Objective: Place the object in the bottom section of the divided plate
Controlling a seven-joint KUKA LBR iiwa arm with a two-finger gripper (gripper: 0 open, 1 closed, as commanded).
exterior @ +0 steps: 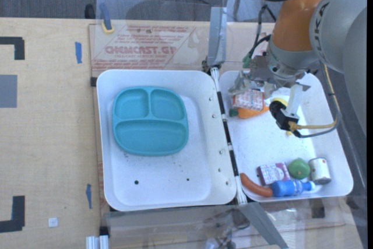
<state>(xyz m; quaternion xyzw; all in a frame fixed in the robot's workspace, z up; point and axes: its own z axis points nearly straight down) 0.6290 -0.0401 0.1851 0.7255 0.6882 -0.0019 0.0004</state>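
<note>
Taking the blue divided plate (150,121) as the landmark, it lies flat in the left white bin (166,192), toward that bin's far left part, with its single wide section on the near side and two smaller sections on the far side. Well to the right of the plate and nearer the camera, in the near corner of the right white bin (265,143), a cluster of items lies close together: an orange sausage-shaped piece (255,186), a blue bottle (291,188), a small maroon packet (273,172), a green ball (299,168) and a small silver can (319,170). Farther back, right of the plate across the bin divider, the gripper (256,93) hangs low over the right bin's far left corner, above a small printed packet (249,101) and an orange carrot-like piece (254,112); whether it is gripping anything cannot be told. Beyond the plate, a clear sheet with red lettering (143,46) lies on the wooden desk (44,125).
</note>
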